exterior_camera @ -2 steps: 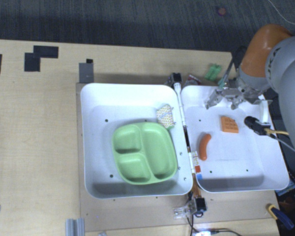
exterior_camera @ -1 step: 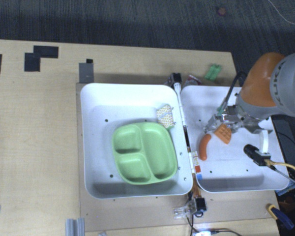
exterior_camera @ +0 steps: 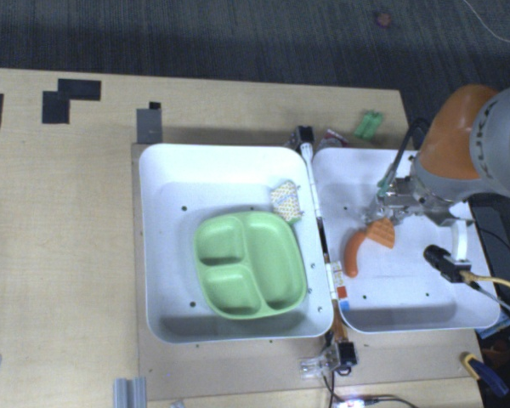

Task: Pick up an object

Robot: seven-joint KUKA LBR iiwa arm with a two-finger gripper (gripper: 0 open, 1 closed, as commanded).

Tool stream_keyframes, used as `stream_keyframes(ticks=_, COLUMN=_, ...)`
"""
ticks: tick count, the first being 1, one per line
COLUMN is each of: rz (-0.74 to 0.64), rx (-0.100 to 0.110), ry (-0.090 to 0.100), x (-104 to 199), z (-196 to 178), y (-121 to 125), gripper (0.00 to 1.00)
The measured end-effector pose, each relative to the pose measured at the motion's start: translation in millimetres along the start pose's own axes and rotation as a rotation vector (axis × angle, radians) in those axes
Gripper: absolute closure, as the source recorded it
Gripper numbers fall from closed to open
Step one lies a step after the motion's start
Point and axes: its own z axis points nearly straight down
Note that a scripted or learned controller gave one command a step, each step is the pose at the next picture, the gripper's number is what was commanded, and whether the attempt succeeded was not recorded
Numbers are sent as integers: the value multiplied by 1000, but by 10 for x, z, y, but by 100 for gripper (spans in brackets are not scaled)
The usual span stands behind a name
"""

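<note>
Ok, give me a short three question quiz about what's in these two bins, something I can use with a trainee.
1. True or false: the green divided plate lies in the left bin.
2. Which thing lies nearest the gripper? A) the small patterned piece B) the orange wedge C) the green plate
3. Fill in: the orange sausage-shaped thing lies in the ____ bin.

Key
1. True.
2. B, the wedge sits just under the gripper in the right bin.
3. Right.
</note>
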Motion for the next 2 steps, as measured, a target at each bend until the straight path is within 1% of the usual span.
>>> stream_keyframes(ticks=1, rz=-1, rx=10, ry=3, x=425, z=-877, y=-667, gripper=100)
stream_keyframes(ticks=2, rz=1, rx=11, ry=2, x=197, z=-883, y=-1042, gripper=100)
